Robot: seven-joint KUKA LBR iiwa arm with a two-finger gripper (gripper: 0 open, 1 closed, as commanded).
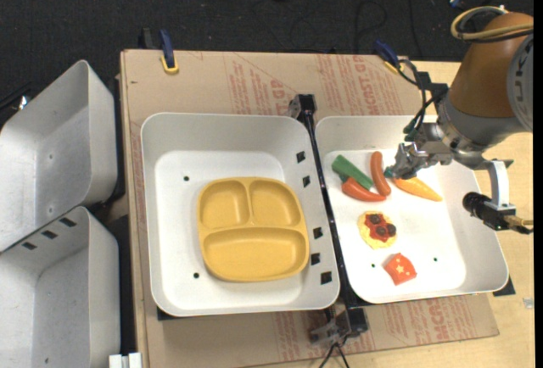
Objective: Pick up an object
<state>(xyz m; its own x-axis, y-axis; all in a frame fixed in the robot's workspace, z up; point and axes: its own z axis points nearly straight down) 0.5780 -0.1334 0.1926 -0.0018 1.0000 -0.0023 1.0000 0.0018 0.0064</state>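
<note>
End effector [405, 161] is hovering low in the right bin [484, 269], its state indiscernible. Toy food is lying close by: an orange carrot [418, 187] just beside it, red sausage [380, 172], green piece [351, 170], pizza slice [378, 230], red block [400, 269]. A yellow divided plate [253, 229] is sitting in the left bin [161, 214].

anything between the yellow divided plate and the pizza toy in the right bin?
In the camera view, only the bins' adjoining rims with black clips lie between the yellow plate and the pizza toy. No toy sits in that stretch; bare white floor either side.
</note>
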